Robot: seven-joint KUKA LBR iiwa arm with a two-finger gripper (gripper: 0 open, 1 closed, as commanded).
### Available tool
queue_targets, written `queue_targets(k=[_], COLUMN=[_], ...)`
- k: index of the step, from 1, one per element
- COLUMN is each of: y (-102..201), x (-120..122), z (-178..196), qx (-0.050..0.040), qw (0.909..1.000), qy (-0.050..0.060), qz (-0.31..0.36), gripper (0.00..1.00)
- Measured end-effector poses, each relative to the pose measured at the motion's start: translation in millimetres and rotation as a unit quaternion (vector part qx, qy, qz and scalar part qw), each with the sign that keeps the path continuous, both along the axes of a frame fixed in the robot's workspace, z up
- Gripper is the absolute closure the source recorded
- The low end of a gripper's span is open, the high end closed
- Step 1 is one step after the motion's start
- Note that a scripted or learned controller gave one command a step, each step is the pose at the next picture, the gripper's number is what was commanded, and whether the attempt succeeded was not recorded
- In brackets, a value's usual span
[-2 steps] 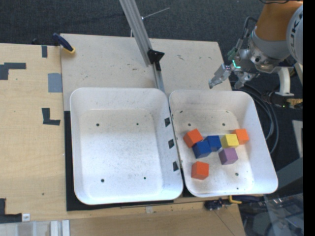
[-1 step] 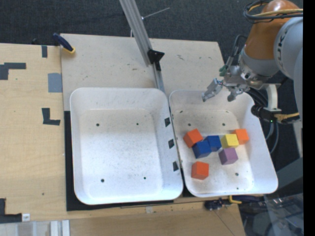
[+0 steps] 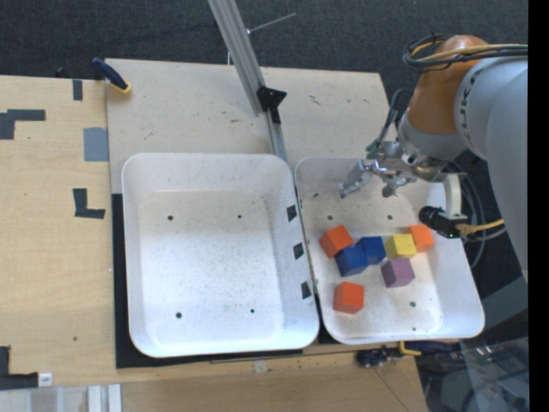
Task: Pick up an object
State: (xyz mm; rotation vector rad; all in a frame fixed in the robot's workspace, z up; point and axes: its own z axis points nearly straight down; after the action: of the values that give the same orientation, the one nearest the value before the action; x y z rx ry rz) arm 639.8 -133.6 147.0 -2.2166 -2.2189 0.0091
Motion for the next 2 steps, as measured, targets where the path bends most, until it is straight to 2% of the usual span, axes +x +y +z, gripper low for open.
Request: queue_targets(k=[1, 2], y=[1, 2], x=[-2, 0], z=[-55, -41], qx=[0.0, 0.0001], qw=[1.0, 1.0], qy=[0.0, -0.003], qz=[0.0, 0.001], gripper=[0.0, 1.0])
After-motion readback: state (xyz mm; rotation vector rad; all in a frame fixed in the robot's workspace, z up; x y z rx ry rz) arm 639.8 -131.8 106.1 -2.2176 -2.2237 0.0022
